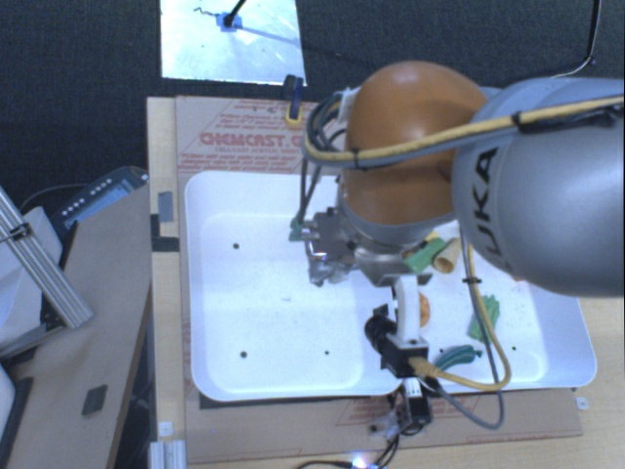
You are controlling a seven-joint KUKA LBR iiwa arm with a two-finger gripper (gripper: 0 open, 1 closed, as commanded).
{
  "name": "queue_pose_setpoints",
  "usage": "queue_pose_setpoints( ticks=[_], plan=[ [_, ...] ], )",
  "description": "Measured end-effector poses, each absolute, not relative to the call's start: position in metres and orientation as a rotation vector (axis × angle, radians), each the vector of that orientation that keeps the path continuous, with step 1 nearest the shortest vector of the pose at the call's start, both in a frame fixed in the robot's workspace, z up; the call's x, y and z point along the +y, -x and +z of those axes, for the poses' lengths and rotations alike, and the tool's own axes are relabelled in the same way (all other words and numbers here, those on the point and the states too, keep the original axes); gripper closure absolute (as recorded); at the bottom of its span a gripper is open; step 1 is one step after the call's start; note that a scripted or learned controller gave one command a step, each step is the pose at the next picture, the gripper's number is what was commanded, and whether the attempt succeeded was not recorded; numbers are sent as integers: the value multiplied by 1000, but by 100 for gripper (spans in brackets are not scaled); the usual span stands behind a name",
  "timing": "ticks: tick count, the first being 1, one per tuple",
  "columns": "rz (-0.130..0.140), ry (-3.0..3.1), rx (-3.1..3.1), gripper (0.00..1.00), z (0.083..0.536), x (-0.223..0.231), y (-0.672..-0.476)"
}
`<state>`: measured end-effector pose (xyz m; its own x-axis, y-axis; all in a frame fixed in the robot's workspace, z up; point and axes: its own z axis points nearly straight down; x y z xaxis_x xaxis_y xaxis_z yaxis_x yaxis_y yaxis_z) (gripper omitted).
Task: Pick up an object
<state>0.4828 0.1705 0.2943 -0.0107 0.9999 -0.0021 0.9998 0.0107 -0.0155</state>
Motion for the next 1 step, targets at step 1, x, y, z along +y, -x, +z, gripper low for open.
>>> queue_pose_setpoints(
  ticks=[1],
  plan=[
    [-25,2221,-2232,100,430,174,-512]
  ],
)
